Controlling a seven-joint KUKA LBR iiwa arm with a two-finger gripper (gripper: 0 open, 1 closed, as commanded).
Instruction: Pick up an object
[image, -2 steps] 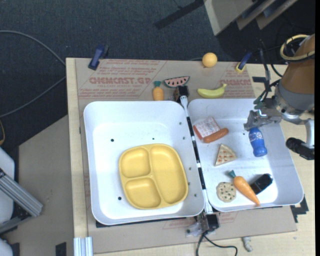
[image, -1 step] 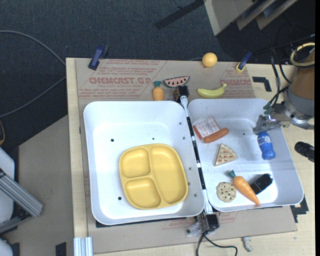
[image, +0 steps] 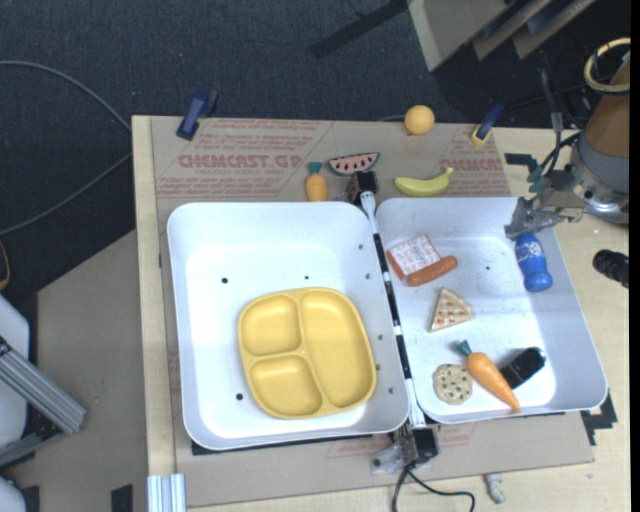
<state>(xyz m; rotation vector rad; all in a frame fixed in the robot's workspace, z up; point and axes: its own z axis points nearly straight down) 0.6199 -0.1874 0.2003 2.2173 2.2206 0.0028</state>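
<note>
Over the far right corner of the right-hand shallow white bin (image: 575, 330) hangs the claw (image: 527, 222), and whether it is spread or closed I cannot tell — it reads as a dark metal cluster with nothing visibly caught in it. Just beside and below it lies the small blue plastic bottle with a pale label (image: 535, 262), resting against the bin's right wall, its upper end close to or touching the claw's tip. That bottle looks like the likeliest thing to be picked.

Trouble would come mostly from the wall. The bottle sits so near the rim that one side of the claw could land on the bin's edge instead of beside the bottle, and a round body pressed off-centre is apt to roll or squirt away along the floor.

Farther in lie a red sausage (image: 432, 270) across a red-and-white checked packet (image: 411, 254), a tan wedge like a sandwich slice (image: 450, 310), an orange toy carrot (image: 490, 378) touching a black block (image: 522, 366), and a speckled round cookie (image: 452, 382) — all well apart from the claw. A yellow divided plate (image: 304, 352) sits in the left white bin (image: 200, 260).
</note>
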